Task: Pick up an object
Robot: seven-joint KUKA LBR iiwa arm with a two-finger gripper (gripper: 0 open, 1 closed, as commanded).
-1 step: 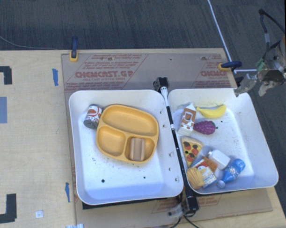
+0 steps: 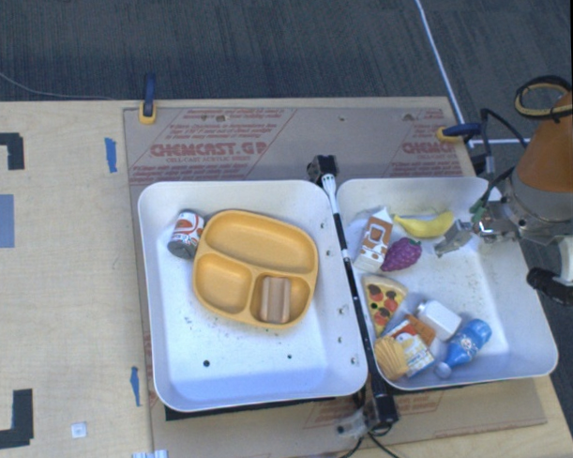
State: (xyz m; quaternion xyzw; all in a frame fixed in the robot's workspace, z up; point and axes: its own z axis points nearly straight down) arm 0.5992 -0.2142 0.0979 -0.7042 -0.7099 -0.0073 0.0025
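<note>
— Where does the gripper (image 2: 453,236) sit right now?

— Low over the right bin (image 2: 514,291), near its far right corner. I cannot tell whether it is apart or together; it is too small and blurred, and nothing shows between its tips.

— What is nearest to it?

— The banana (image 2: 425,225), just to its left and almost touching. Past that, further left, come the purple grapes (image 2: 401,255) and the small carton (image 2: 375,237). Nearer the camera from the gripper lie the pizza slice (image 2: 385,300), a white block (image 2: 439,318), a blue bottle (image 2: 465,343) and the fries (image 2: 400,351).

— So what could go wrong?

— The banana lies close to the bin's far wall, so a descent there may catch the rim or simply nudge the fruit aside. Its curved skin could also slip out as the tips come in. And the grapes crowd it, so a sloppy approach might shove both together.

— And the left bin (image 2: 166,274)?

— Well away to the gripper's left, holding a yellow divided plate (image 2: 254,239) and a can (image 2: 184,233). Reaching there means crossing the rail between the bins.
</note>
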